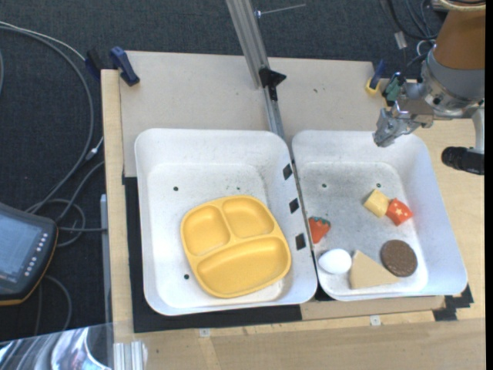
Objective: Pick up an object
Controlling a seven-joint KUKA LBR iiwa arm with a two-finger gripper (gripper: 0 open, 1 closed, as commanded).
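Note:
My gripper (384,136) hangs over the far edge of the right bin (439,199), with nothing seen between its fingers. In that bin lie a small yellow block (376,203) touching a red-orange piece (398,212), a brown round cookie (398,258), a tan wedge (368,273), a white egg (334,261) and a red strawberry-like piece (319,227) against the left wall. The left bin (154,206) holds a yellow divided plate (234,245). All the objects sit nearer the camera than the gripper.
A slanted metal pole (254,45) crosses the bench down to the gap between the bins. Blue clamps (123,64) sit at the bench's far corners. Cables and a tablet (19,245) lie off the bench at the left.

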